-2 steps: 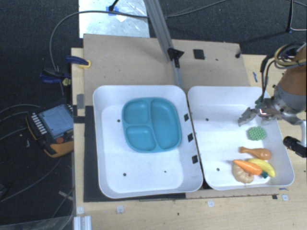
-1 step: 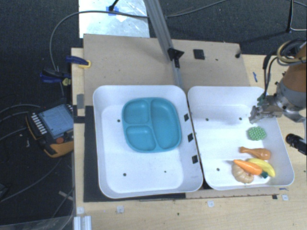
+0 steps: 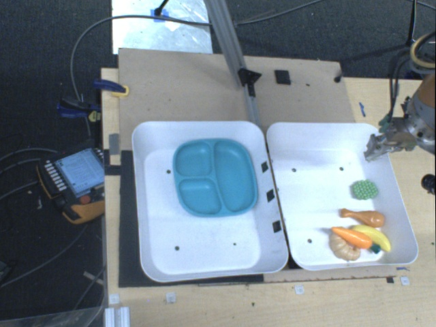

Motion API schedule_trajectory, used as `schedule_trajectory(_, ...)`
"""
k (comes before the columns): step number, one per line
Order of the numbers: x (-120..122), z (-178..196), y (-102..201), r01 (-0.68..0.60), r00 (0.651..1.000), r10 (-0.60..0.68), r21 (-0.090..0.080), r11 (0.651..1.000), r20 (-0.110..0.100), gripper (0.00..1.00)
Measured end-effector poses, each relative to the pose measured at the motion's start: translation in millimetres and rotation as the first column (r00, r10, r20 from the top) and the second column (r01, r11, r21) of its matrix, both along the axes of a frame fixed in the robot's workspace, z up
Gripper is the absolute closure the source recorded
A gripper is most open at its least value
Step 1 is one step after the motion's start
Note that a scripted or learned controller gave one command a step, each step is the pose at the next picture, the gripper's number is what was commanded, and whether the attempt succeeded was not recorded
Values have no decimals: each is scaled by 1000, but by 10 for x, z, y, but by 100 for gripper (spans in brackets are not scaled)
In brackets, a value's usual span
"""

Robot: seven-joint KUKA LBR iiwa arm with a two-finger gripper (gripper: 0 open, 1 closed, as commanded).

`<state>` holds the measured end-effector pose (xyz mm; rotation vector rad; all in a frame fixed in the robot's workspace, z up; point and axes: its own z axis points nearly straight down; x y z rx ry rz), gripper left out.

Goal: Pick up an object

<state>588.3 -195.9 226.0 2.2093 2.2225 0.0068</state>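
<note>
Gripper (image 3: 379, 146) is hovering over the right bin's (image 3: 320, 182) far right edge; finger state cannot be told. Toy food is lying clustered in that bin's near right corner: green ball (image 3: 364, 189), drumstick (image 3: 364, 216), banana (image 3: 376, 238), carrot (image 3: 351, 237). Blue plate (image 3: 215, 177) is sitting in left bin (image 3: 157, 237).

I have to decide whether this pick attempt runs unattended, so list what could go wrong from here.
1. The carrot, banana, drumstick and tan piece lie bunched together, so a grasp may catch two or knock one aside.
2. That cluster sits near the right bin's lower right rim, which may block a finger.
3. The hand sits over the upper right rim, away from the green ball.
</note>
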Motion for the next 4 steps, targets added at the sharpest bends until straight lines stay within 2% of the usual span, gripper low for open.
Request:
schedule_trajectory(1, 12, 117, 0, 0, 1000, 0, 1, 1000, -4, 100)
schedule_trajectory(2, 140, 185, 529, -5, 1000, 5, 4, 1000, -5, 100)
schedule_trajectory(4, 268, 11, 1511, -4, 1000, 4, 4, 1000, -7, 100)
